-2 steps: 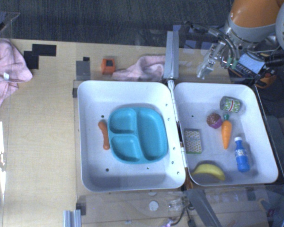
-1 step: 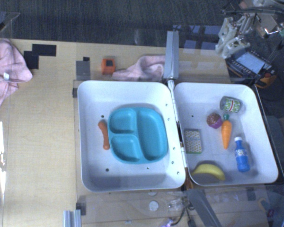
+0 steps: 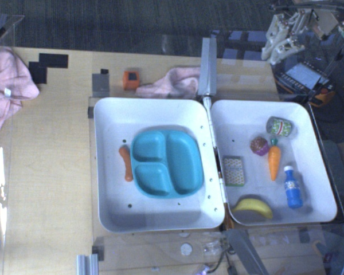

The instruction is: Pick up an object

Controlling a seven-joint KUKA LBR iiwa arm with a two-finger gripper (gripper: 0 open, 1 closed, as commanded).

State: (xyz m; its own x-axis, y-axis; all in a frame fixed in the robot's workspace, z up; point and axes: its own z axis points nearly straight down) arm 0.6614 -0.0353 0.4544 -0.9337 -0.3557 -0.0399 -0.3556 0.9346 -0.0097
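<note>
My gripper (image 3: 277, 49) hangs high at the back right, beyond the right bin (image 3: 321, 153) and away from every object, open with nothing between its fingers. In that bin lie a green and pink can (image 3: 280, 126), a dark red round fruit (image 3: 260, 146), an orange carrot (image 3: 274, 161), a blue bottle (image 3: 293, 187), a yellow banana (image 3: 253, 207) and a small patterned sponge (image 3: 234, 171). The left bin (image 3: 109, 130) holds a blue divided plate (image 3: 166, 162) with an orange sausage (image 3: 126, 162) beside it on the left.
A grey post (image 3: 207, 65) rises behind the seam between the bins. A pink cloth (image 3: 172, 82) and an orange block (image 3: 131, 79) lie behind the left bin. Another pink cloth (image 3: 8, 90) hangs at the far left. A screen device (image 3: 301, 76) sits under the gripper.
</note>
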